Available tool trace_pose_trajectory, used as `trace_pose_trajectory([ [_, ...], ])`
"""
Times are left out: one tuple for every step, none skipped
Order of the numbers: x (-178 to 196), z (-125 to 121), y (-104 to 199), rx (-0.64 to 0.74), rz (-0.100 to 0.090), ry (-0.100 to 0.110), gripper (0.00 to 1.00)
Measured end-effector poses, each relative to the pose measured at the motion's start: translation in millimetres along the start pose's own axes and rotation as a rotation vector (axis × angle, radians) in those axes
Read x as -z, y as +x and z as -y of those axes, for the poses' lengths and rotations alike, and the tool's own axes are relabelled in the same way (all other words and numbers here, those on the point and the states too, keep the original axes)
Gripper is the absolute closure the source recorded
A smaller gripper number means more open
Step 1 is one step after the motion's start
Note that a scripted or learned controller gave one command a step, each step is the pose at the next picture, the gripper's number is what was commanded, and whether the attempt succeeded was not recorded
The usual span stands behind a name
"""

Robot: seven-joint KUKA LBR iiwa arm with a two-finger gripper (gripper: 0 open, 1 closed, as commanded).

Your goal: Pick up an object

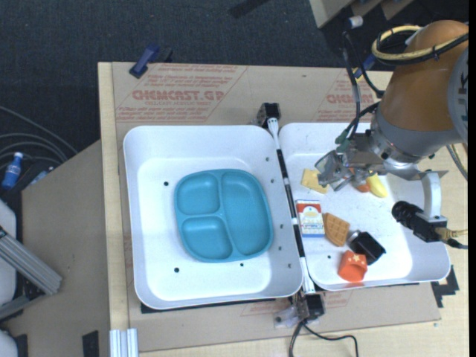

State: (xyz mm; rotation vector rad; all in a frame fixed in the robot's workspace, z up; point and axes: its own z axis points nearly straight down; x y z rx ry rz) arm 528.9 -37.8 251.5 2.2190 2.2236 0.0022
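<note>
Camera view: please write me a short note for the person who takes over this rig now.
Pincer: low over the right bin, near its back left part; open or shut cannot be told.
Right bin holds: yellow wedge, small red and white box, waffle piece, black block, orange piece, yellow item beside the arm.
Left bin holds the blue divided plate.
Done: nothing visibly lifted.
Left: grasp one object and raise it.
</note>
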Motion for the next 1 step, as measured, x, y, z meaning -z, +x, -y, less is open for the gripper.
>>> trace_pose_trajectory([
  [22.8, 49.9, -0.4, -0.003, 0.0, 0.004, 1.0],
])
